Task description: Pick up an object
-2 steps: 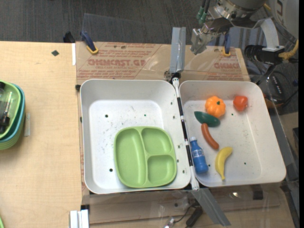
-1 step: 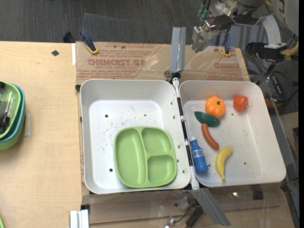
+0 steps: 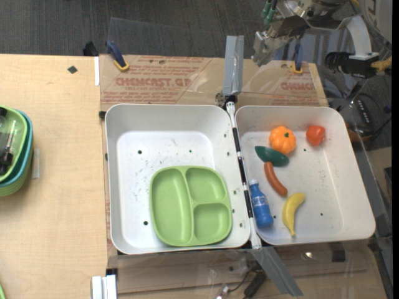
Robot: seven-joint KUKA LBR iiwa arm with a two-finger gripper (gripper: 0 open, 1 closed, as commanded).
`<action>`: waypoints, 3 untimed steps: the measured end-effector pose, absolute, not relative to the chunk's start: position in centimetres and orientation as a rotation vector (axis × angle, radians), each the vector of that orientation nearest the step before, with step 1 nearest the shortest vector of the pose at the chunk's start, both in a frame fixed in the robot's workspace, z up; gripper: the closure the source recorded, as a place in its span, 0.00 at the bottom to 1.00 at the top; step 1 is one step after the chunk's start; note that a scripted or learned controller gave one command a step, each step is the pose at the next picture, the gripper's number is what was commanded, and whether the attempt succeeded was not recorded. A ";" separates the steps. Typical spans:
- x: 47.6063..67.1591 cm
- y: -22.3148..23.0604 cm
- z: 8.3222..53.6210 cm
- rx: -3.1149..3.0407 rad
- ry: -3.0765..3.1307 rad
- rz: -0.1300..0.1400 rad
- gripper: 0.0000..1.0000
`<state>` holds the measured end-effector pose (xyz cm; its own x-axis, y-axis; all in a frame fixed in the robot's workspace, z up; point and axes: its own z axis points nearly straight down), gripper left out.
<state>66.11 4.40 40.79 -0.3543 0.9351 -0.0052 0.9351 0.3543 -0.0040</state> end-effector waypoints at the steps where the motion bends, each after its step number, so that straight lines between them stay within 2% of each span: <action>1: 66.2 4.4 41.5 1.779 2.586 -0.014 1.00; 2: 66.0 12.8 44.0 1.754 2.606 -0.002 1.00; 3: 65.9 20.7 19.2 1.478 2.773 -0.003 1.00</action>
